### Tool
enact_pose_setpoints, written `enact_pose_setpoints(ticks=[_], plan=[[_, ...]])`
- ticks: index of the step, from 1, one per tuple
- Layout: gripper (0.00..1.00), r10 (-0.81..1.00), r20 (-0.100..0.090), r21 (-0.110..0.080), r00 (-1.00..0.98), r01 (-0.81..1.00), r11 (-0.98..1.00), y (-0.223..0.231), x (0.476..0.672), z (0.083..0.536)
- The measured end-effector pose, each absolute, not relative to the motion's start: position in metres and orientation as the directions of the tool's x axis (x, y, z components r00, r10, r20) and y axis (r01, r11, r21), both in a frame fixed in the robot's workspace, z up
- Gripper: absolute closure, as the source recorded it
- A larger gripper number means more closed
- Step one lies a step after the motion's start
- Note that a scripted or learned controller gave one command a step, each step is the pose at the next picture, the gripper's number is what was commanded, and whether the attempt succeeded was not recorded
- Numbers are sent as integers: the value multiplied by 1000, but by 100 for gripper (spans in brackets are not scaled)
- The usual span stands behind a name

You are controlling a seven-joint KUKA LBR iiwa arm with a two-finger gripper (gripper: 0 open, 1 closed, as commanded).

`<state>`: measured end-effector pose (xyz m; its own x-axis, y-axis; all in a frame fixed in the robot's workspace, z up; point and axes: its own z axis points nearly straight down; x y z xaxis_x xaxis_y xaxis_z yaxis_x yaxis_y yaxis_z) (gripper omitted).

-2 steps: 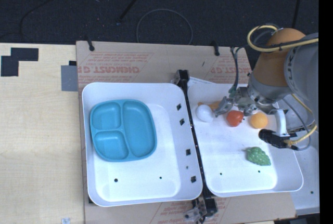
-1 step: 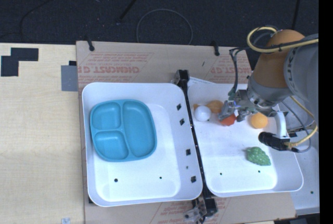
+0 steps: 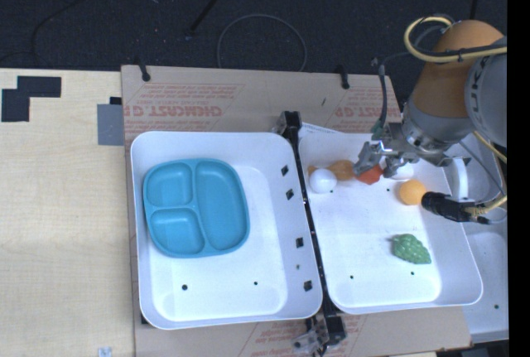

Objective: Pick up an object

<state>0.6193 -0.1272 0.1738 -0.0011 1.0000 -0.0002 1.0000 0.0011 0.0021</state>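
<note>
A blue divided plate lies in the left bin on the worktop. In the right bin, a white ball and an orange piece sit beside the hand, which pinches a red object at the back wall. An orange ball and a green toy lie further right.

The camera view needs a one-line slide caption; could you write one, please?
Gripper over small red object in right bin; blue plate in left bin.

Glossy smooth plastic: blue divided plate, both white bins. Matt printed cardboard sheet underneath. Pale wood-look bench. Green toy bumpy, matt.
</note>
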Motion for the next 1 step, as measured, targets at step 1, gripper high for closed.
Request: enact_pose_setpoints(ticks=[1], plan=[[100, 1000, 0, 3, -2, 1000, 2, -120, 623, 232]])
